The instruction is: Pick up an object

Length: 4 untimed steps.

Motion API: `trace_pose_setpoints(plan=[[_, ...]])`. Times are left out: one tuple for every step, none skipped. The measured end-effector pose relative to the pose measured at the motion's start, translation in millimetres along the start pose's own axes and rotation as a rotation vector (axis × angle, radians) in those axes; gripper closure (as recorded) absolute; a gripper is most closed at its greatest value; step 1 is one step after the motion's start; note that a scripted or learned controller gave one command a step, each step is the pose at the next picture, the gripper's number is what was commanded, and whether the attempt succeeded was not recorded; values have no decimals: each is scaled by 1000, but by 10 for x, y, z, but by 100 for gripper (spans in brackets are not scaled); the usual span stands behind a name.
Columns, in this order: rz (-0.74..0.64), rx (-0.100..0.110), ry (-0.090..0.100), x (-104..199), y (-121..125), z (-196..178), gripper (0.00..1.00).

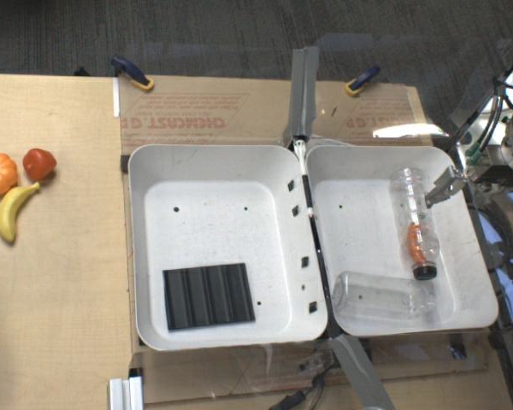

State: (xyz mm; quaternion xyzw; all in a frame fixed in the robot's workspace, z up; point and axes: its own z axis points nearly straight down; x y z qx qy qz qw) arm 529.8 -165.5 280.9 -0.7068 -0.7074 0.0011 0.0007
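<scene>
I am watching the two-finger gripper [445, 186] hovering at the right white bin [359, 229] rim, fingers looking narrow and holding nothing, clear plastic bottle with orange label [413, 225] lying just beside it, clear plastic cup [380, 295] resting below.

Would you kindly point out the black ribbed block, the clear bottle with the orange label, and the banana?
black ribbed block [209, 295]: camera view, centre of its top face.
clear bottle [413, 220]: camera view, mid-body, above the orange label.
banana [11, 213]: camera view, middle of its curve.
</scene>
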Motion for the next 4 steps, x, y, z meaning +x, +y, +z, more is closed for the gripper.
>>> trace_pose_setpoints(plan=[[128, 2, 0, 137, 390, 887, 0], [138, -1, 0, -207, 445, 1895, 0], [142, -1, 0, -221, 442, 1800, 100], [245, -1, -1, 171, 1131, 940, 100]])
